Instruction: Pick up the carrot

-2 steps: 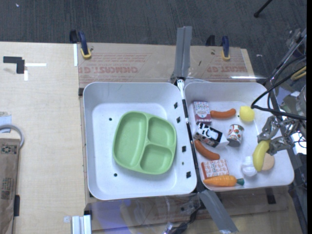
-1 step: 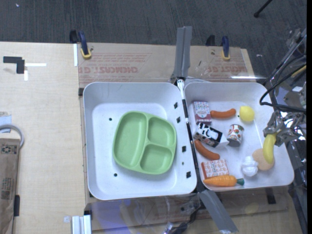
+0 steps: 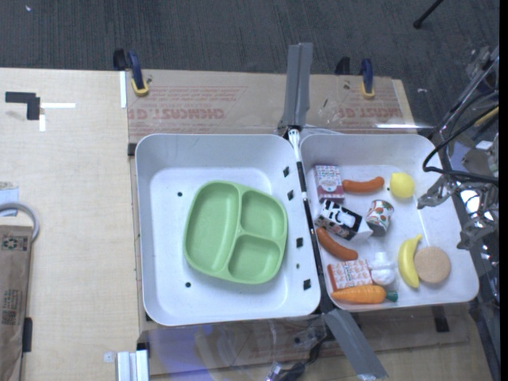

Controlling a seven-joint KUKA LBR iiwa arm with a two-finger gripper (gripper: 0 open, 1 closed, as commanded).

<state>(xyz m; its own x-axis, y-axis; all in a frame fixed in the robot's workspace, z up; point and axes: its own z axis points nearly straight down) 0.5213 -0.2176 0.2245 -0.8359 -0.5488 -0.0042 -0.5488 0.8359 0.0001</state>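
From the overhead camera, the carrot [image 3: 363,294] lies on its side along the near edge of the right bin [image 3: 452,296], orange body to the left and its green stub to the right. A small red-and-white packet [image 3: 349,274] sits just behind it, touching or nearly so, and a white garlic-like piece [image 3: 382,270] is close to its green end. It looks like a toy: probably light, stiff and smooth, so a tapered, glossy body that could slide out of a pinch. The thick middle seems the best place to take hold, closing across the short axis, though the bin wall in front and the packet behind leave little room on either side.

Other things share that bin: a banana [image 3: 409,260], a tan round disc [image 3: 433,265], a lemon [image 3: 402,184], two sausages, a small can and a black-and-white carton. The left bin [image 3: 159,213] holds a green divided plate [image 3: 236,232].

The arm [image 3: 468,189] stands at the right rim of the right bin, well apart from the carrot; whether its fingers are spread or pressed together I cannot tell from the tangle of cables there.

The bins rest on a pale wooden worktop [image 3: 63,181], with a cardboard sheet clamped behind them and dark carpet beyond.
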